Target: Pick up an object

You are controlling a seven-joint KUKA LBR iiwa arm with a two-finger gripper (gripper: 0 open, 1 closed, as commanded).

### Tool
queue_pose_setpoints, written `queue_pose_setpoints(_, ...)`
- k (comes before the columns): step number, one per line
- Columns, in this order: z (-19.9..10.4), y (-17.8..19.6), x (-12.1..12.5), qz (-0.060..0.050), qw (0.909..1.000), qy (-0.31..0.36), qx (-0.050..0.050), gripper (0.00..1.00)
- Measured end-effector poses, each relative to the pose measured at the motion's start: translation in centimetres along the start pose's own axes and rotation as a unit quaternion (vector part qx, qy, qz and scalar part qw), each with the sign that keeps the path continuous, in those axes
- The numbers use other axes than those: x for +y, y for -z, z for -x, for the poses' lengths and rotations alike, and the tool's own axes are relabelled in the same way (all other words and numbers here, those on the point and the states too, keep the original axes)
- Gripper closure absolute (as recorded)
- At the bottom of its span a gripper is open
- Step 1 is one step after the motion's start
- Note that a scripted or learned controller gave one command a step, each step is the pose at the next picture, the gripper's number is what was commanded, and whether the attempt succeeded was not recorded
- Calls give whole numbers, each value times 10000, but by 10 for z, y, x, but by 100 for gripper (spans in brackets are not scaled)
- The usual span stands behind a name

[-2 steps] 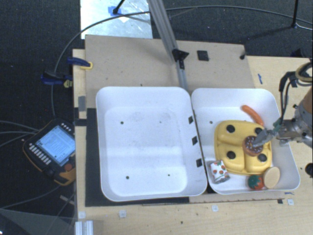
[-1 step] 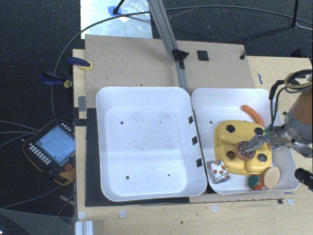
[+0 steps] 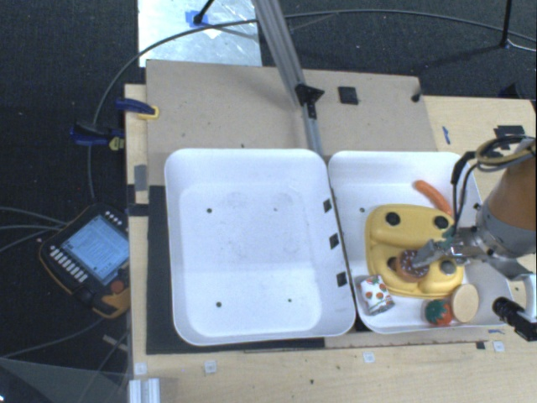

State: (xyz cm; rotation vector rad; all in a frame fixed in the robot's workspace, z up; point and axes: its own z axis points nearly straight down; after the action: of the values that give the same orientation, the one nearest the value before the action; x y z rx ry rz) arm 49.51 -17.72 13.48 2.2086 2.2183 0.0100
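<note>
Currently, note that the gripper hangs over the yellow toy in the right bin, its grasp state impossible to tell, with the carrot behind and the die in front unlifted, so the pick remains unconfirmed.

arm: grey, orange band above wrist; enters from the right | gripper: low, pointing left; finger state unclear

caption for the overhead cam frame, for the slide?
KUKA arm's gripper poised over a yellow toy in the right bin, beside an orange carrot and spotted cube.
</note>
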Motion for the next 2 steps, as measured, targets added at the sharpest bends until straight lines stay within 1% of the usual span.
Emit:
queue_pose_setpoints(1, 0, -4, 2, 29, 10000, 2, -8, 0)
queue_pose_setpoints(2, 1, 6, 2, 29, 10000, -3, -11, 100)
